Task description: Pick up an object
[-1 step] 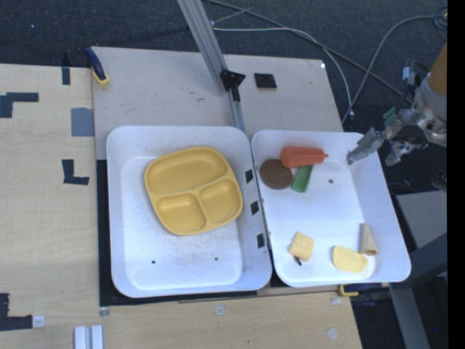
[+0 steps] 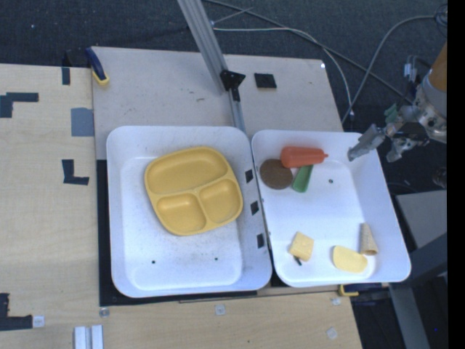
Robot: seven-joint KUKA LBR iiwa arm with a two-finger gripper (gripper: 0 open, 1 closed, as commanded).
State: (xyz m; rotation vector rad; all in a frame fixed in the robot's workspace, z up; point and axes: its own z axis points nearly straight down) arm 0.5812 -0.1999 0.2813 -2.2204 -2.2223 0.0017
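Note:
The right bin (image 2: pixel 341 202) holds several small things. An orange-red sausage shape (image 2: pixel 303 155) lies at its back, with a brown disc (image 2: pixel 275 174) and a green piece (image 2: pixel 301 179) touching it. Near the front lie a yellow cube (image 2: pixel 301 246), a yellow wedge (image 2: pixel 349 259) and a tan cone (image 2: pixel 368 238). My gripper (image 2: pixel 378 150) hovers over the bin's back right corner, apart from all of them. It is open, with nothing between its fingers.
A yellow divided plate (image 2: pixel 193 190) lies in the left bin (image 2: pixel 131 253). A grey metal pole (image 2: pixel 207 35) slants down to the gap between the bins at the back. Cables (image 2: pixel 363 71) run across the dark floor behind the right bin.

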